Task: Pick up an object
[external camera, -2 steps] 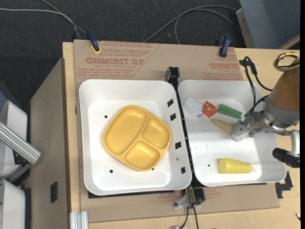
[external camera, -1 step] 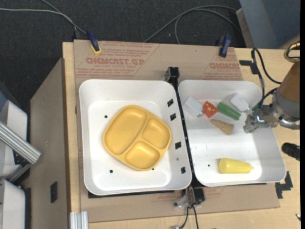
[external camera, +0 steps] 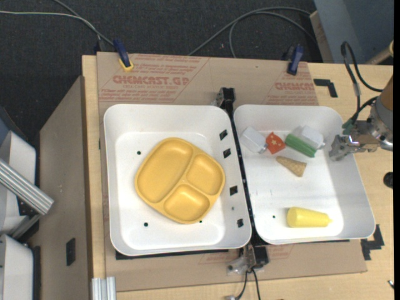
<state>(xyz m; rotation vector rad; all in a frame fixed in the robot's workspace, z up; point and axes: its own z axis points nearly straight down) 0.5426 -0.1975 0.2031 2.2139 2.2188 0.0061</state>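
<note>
The right bin holds several small things. A yellow cone-like piece lies near its front edge. A tan wedge lies in the middle. Behind it sit a red block, a green bar, a pale clear piece and a white block. My gripper hangs at the bin's right rim, to the right of the green bar and apart from it. Nothing shows between its fingers.
The left bin holds a yellow three-part plate. A black divider with clips runs between the bins. Blue clamps hold the cardboard sheet at the back. Cables loop behind the bench.
</note>
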